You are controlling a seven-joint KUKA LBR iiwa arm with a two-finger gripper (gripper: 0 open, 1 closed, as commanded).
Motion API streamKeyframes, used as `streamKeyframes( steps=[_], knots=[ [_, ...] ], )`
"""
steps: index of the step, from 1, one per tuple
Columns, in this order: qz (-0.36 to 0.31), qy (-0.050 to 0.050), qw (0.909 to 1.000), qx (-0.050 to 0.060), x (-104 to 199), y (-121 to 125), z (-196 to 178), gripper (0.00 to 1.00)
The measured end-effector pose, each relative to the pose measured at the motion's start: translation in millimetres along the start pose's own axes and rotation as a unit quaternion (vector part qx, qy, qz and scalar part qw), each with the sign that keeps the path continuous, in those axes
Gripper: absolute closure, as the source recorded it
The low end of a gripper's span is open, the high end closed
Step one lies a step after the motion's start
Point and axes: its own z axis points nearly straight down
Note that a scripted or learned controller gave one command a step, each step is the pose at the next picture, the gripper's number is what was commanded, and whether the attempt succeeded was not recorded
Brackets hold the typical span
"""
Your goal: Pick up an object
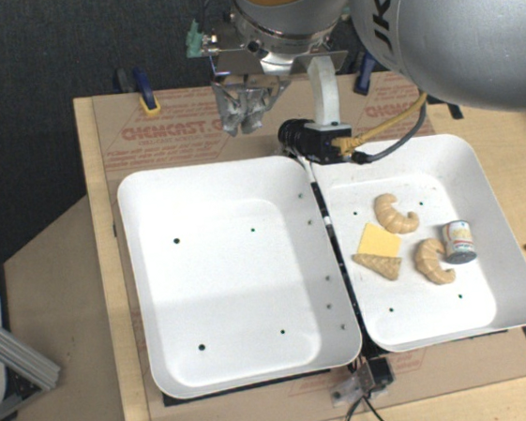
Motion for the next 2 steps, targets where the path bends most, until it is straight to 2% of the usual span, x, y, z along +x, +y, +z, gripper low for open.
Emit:
streamKeyframes(
  steps=[1, 2],
  knots=[
    [0.004, -0.002, 1.0, 0.001, 29.5, -11.5, 92.5, 1.0],
    [0.012, -0.002, 0.9999, -0.002, -83.8, -48.7, 104.7, 1.0]
  ],
)
